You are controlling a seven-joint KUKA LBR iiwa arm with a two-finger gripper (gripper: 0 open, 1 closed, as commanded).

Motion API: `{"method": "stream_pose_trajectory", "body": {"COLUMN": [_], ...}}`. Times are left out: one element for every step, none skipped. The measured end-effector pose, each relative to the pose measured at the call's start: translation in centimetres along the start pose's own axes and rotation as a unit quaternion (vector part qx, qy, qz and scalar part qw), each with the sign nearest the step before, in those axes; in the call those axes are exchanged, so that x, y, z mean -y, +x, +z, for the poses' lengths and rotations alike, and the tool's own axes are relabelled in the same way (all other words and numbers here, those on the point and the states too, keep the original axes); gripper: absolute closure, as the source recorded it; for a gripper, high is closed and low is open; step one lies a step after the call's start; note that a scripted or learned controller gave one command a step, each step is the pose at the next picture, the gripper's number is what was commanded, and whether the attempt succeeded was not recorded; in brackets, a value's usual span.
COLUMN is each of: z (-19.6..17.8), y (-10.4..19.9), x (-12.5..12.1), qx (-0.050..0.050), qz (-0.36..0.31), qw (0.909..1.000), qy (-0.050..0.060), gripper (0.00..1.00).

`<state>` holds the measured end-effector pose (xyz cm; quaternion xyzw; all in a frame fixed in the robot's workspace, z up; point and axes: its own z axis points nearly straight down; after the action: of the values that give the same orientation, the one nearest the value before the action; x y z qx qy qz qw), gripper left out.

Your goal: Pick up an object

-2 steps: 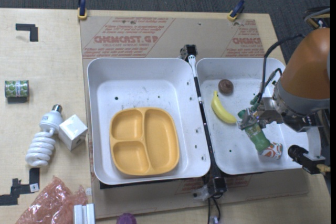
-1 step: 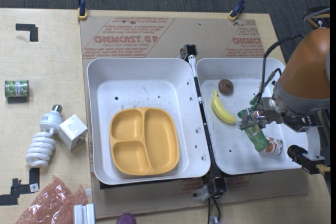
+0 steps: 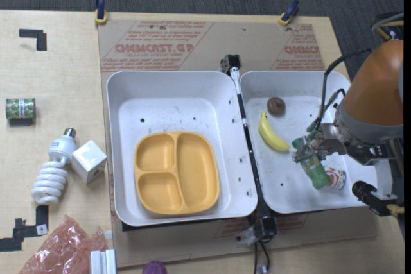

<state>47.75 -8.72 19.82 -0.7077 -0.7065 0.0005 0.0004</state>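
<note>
While the gripper [image 3: 307, 152] hovers at the green plastic bottle's [image 3: 314, 172] twelve o'clock end, grip state unclear, it should centre squarely before squeezing.

The gripper [image 3: 307, 149] hides the bottle's [image 3: 316, 173] top; a purple thing [image 3: 154, 267] at 6 o'clock is cut off.

arm [image 3: 379, 90]: grey, bulbous, with broad orange band above wrist
cable [image 3: 331, 83]: thin, black, looping alongside
gripper [image 3: 307, 147]: dark metal, small green parts
</note>
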Motion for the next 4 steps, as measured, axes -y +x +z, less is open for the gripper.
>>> {"method": "stream_pose_trajectory", "body": {"z": [-0.9,-1.1,-1.1,-1.3], "y": [0.8,1.6,2.2,1.7], "x": [-0.1,-0.1,-0.1,-0.1], "qx": [0.000,0.000,0.000,0.000], "qz": [-0.001,-0.002,-0.002,-0.001], "qw": [1.0000,1.0000,1.0000,1.0000], "qy": [-0.002,-0.002,-0.002,-0.002], "gripper": [1.00,1.00,1.00,1.00]}}
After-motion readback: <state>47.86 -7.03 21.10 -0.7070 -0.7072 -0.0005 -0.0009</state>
